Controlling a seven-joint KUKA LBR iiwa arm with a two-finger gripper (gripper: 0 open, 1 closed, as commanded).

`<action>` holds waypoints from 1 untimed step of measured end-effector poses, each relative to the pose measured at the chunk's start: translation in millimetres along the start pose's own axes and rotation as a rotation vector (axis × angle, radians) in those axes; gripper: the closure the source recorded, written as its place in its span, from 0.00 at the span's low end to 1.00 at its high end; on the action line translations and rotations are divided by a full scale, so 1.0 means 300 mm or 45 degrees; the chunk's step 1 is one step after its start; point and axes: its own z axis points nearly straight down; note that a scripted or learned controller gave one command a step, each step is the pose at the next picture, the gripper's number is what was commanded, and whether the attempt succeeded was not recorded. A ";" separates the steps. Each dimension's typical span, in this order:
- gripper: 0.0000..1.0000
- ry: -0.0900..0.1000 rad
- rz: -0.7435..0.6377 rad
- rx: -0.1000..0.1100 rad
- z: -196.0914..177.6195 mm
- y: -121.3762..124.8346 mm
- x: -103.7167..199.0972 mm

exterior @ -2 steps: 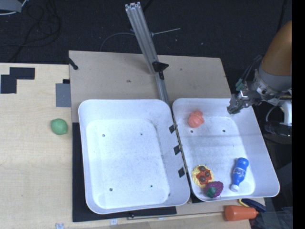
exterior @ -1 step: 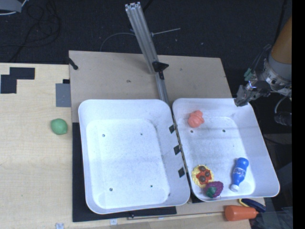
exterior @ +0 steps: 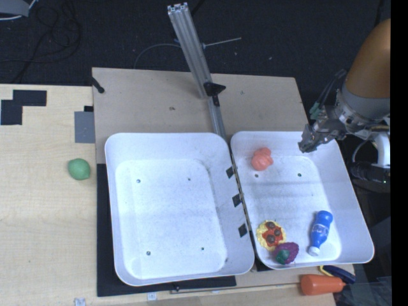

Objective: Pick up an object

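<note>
Hanging over the far right corner of the right bin (exterior: pixel 357 234), the gripper (exterior: pixel 308 144) sits just above the rim with nothing visibly in it, and honestly I can't tell whether it's apart or together from this angle. Inside that bin there's a pink ball-ish thing (exterior: pixel 261 159) at the far left, a blue bottle (exterior: pixel 320 231) near the near right, plus a yellow toy (exterior: pixel 270 233) and a purple one (exterior: pixel 286 253) touching at the near edge. A green ball (exterior: pixel 79 169) sits on the bench, left of the left bin (exterior: pixel 121 171). An orange object (exterior: pixel 320 284) lies just outside the right bin's near rim.
</note>
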 end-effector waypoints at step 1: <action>1.00 0.000 -0.002 0.001 0.035 -0.044 0.192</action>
